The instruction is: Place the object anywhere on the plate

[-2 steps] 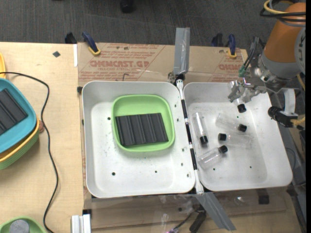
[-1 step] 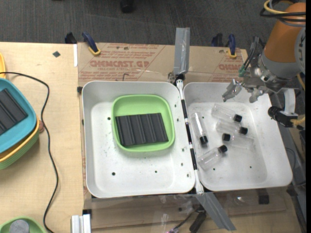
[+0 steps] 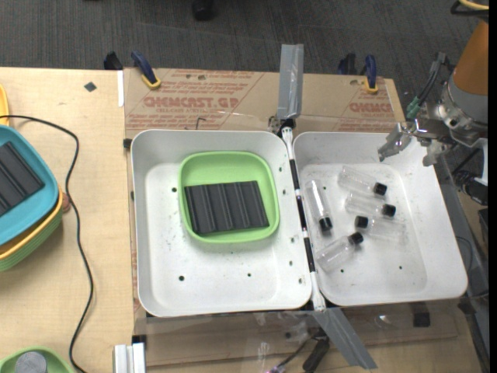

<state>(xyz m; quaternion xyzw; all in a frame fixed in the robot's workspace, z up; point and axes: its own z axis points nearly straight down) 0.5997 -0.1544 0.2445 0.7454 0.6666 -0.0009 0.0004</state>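
Five clear vials [image 3: 359, 208] (black-capped) lie at differing angles in the right bin [image 3: 435, 278]; end effector [image 3: 410, 144] released above.

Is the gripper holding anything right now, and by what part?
Nothing. The gripper sits above the right bin's far corner, apart from the vials.

Grey arm [image 3: 466, 115] with an orange band [image 3: 475, 61] above the wrist. Metal hand [image 3: 410, 144] with silver parts, dark cables at about ten o'clock from the wrist.
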